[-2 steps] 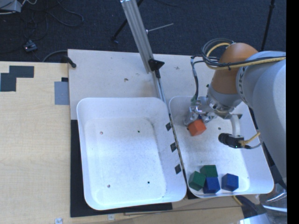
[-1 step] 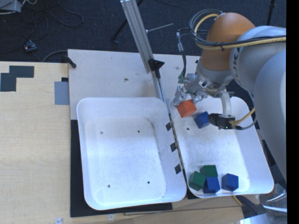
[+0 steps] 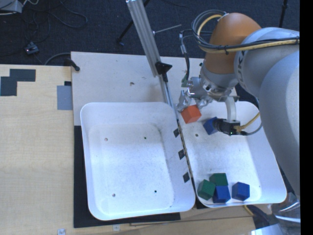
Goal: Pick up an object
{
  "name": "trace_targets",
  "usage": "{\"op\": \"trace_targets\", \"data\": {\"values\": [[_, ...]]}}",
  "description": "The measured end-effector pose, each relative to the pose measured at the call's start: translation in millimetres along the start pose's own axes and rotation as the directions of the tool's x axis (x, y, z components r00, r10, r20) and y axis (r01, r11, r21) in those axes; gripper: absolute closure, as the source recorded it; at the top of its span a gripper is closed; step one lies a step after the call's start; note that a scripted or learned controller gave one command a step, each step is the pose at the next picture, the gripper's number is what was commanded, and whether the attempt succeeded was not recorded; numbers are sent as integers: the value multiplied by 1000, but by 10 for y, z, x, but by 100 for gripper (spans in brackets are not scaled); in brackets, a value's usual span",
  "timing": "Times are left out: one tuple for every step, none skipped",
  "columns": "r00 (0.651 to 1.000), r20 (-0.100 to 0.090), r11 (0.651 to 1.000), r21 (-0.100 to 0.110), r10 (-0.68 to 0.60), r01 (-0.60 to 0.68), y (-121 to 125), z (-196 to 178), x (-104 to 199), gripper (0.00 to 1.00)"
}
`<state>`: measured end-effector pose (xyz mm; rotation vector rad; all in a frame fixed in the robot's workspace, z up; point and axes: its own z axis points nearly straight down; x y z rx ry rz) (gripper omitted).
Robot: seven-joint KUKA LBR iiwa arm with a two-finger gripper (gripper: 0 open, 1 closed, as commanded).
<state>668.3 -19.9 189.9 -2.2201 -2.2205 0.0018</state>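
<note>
Orange cube clamped in gripper above right bin's far-left edge.

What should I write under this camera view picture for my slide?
Robot gripper lifting an orange block above the right bin.

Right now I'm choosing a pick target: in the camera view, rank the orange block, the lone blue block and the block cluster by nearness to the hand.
1. Orange block: directly beneath the hand.
2. Lone blue block: just right of the orange one, right bin.
3. Green and blue cluster: the bin's near edge, farthest.
</note>
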Motion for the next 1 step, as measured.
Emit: {"op": "trace_targets", "data": {"values": [[1000, -1, 1000, -6, -5, 5, -50, -676, 670, 100]]}}
